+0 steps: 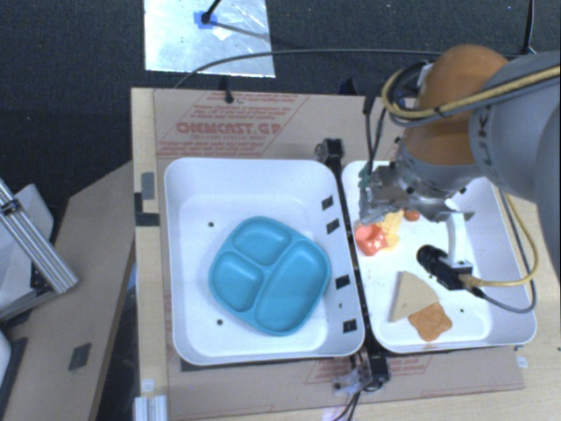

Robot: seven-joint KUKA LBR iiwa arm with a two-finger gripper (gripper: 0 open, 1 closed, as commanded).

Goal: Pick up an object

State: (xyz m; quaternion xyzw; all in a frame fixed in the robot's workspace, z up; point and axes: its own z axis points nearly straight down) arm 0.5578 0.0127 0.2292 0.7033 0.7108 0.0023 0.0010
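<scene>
Two shallow bins side by side, so first choose where to work. Leave alone the left bin [188,182] with the blue divided plate [267,274] lying flat in it, too wide and well apart from the arm. Work instead in the right bin [508,323], where the small things lie. Take as target the red piece [372,242] near the left wall, or the yellow piece [392,224] touching it at the upper right. Centre over one of them, not over the seam between both, and stay off the wall. Come straight down, close gently, lift slowly and check. Ignore for now the pale wedge [405,295] and the orange-brown chip [429,321] at its lower corner

Then the gripper [386,202]: low over the red and yellow pieces, maybe touching the yellow one. Cannot tell whether spread or pressed together, being hidden under the wrist. No piece seen pinched in it, so not counted as holding
</scene>
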